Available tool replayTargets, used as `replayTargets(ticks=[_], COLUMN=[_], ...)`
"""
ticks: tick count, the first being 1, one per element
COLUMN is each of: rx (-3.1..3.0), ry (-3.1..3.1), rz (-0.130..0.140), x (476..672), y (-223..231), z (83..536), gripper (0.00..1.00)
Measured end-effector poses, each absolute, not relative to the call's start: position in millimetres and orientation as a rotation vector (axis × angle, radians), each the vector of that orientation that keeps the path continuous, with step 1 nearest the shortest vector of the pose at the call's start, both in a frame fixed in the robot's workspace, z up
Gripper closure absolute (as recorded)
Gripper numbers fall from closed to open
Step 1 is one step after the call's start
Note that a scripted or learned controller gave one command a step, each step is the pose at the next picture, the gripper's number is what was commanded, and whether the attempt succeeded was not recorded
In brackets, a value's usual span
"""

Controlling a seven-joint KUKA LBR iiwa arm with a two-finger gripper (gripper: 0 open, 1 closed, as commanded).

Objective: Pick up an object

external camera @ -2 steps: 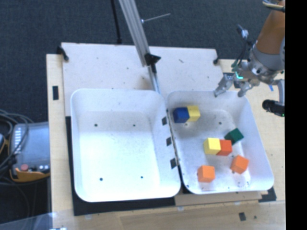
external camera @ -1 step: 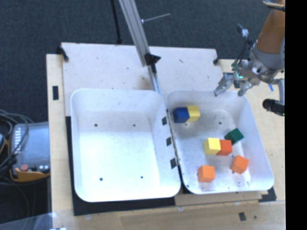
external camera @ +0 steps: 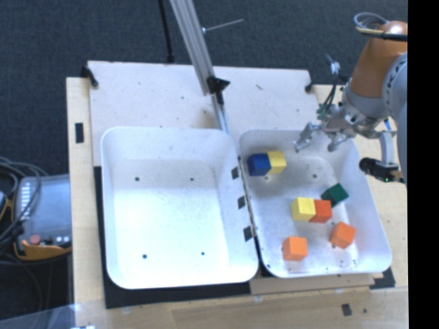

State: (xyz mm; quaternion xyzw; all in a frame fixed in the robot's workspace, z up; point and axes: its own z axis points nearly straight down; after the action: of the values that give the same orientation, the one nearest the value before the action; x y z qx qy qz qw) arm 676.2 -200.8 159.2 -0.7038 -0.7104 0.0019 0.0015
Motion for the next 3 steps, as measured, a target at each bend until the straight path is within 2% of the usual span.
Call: replayTargets(ticks=[1, 2, 3], rx=[-2.220, -2.219, -2.222], ry=[-2.221, -2.224, -2.229], rz=[0.005, 0.004, 0.000], x=[669.9, 670.2, 671.5], y=[-206.0, -206.7, -207.7], z=[114.9, 97.1, 110.6], gripper=[0.00, 0.00, 1.00])
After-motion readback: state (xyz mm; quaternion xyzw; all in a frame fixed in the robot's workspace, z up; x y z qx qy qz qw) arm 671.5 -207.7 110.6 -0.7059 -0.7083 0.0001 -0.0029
